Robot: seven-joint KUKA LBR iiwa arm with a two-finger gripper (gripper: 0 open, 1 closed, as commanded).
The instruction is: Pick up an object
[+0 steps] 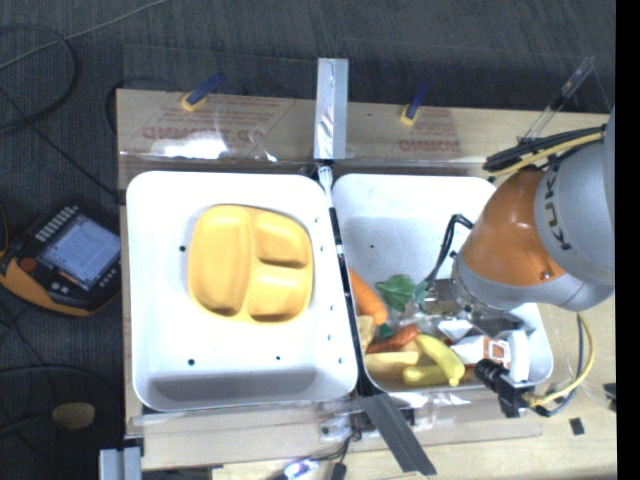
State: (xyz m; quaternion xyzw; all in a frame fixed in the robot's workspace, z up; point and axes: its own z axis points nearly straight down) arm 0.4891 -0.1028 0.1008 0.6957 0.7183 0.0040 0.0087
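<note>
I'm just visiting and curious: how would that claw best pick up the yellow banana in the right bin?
Judging from this view, grip the banana across its narrow middle, coming straight down from above. It lies flat and long on top of the pile near the right bin's front wall, so the jaws should close across its width, not along its length.

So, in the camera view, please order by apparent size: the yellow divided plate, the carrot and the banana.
1. yellow divided plate, clearly the largest.
2. and 3. banana and carrot: they look alike in size and each is partly hidden, so I leave them unranked.
</note>
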